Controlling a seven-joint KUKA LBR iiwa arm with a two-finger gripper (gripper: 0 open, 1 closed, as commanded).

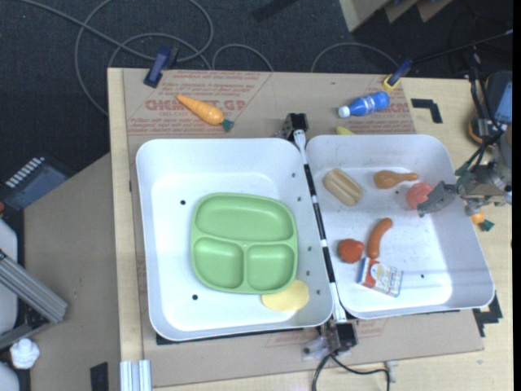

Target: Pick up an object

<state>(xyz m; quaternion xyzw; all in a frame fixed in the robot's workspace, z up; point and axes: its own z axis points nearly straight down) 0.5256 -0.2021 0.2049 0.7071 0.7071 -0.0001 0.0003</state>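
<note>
1. Two white bins side by side on bench: left bin (163, 218) at frame centre-left, right bin (431, 287) at centre-right, touching along a shared edge.
2. Gripper (440, 195) seen at right edge of right bin, low over the bin's upper right part, reaching in from frame right.
3. Jaw state: could not tell; fingertips dark and too small to resolve. Nothing seen between them.
4. Pink piece (419, 192) lay just left of gripper tip, touching or nearly so; could not tell which.
5. Drumstick (394, 178) lay just above and left of pink piece, near bin's upper wall.
6. Hot dog bun (343, 187) in upper left of right bin, tilted.
7. Sausage (378, 237) mid-bin, slanted; tomato (350, 250) just beside its lower end.
8. Small carton (380, 278) below sausage, lying flat.
9. Green tray (242, 243), three compartments, in left bin centre; yellow piece (285, 298) touching its lower right corner.
10. Carrot (203, 110) on bench above left bin; blue bottle (365, 105) on bench above right bin.
</note>
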